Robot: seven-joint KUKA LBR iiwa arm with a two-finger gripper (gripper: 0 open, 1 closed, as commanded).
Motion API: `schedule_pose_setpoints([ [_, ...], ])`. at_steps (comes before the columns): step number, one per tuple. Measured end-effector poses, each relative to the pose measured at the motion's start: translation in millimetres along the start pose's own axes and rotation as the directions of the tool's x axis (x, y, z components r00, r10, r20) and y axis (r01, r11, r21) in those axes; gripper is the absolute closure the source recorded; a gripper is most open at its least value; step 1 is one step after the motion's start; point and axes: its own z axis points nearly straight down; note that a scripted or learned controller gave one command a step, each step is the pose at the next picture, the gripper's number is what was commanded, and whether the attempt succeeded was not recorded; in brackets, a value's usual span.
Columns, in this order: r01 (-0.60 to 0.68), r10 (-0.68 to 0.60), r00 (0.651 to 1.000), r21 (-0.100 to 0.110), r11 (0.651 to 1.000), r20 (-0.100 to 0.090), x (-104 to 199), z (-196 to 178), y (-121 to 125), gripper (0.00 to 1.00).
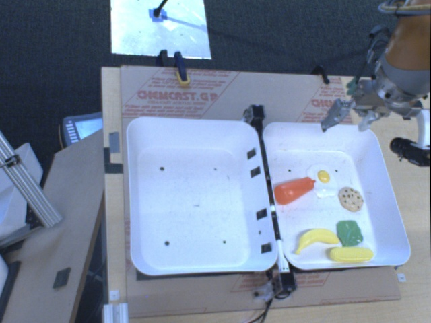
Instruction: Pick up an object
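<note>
Below the open, empty gripper (350, 115) lies a fried egg (322, 177).

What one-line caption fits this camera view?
Grey two-finger gripper open above the right white bin's far rim; orange carrot, fried egg, cookie and yellow banana inside.

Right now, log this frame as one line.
gripper: open, over right bin back rim | held: nothing | carrot, banana, cookie: in right bin
</note>
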Motion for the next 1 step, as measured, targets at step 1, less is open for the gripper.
schedule_pose_setpoints([
  [1,-0.004,0.004,1.000,0.001,1.000,-0.002,9.1,-43.4,-97.4,0.00],
])
